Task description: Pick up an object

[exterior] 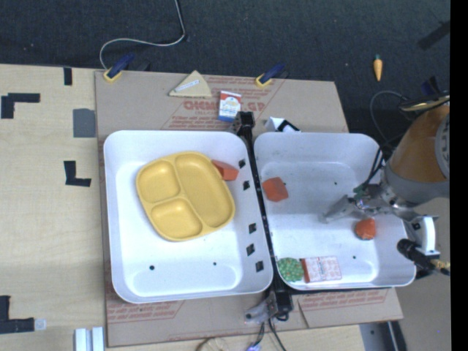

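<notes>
My gripper (pixel 338 210) hangs low over the right bin (pixel 314 148), in its right half, with the grey and orange arm behind it at the right edge. An orange-red ball (pixel 365 229) lies just to the right of and below the gripper, close to it but apart. An orange block (pixel 275 189) rests near the bin's left wall. A green round thing (pixel 290 269) and a red-and-white packet (pixel 322 269) lie side by side along the front wall. Nothing shows in the gripper's grasp.
The left bin (pixel 124 254) holds a yellow divided plate (pixel 185 194) and a small orange-red piece (pixel 227 170) at the plate's right rim. Behind the bins, a small red-and-white carton (pixel 229 106) and a pale wedge (pixel 191 86) sit on the cardboard.
</notes>
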Robot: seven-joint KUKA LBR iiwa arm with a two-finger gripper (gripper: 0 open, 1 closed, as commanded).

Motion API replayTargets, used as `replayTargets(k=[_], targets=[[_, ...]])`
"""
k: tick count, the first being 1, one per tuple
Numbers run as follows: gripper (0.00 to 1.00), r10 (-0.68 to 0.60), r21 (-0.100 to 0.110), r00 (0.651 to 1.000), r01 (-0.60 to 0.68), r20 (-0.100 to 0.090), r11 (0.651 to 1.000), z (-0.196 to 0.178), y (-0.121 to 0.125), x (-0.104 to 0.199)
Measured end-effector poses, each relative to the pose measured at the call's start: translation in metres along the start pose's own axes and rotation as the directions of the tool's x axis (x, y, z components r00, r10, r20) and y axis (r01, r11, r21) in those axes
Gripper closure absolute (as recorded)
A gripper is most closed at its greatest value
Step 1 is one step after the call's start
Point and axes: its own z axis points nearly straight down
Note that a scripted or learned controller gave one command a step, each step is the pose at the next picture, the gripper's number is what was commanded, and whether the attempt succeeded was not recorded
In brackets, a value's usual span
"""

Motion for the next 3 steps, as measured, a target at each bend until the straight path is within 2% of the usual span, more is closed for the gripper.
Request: replayTargets(k=[1, 2, 3], targets=[[0.00, -0.003, -0.005, 1.000, 0.003, 0.000, 1.000, -0.002, 0.078, 0.009], [0.00, 0.000, 0.000, 1.000, 0.000, 0.000, 1.000, -0.089, -0.012, 0.003], [0.00, -0.002, -0.003, 1.000, 0.002, 0.000, 1.000, 0.000, -0.001, 0.004]])
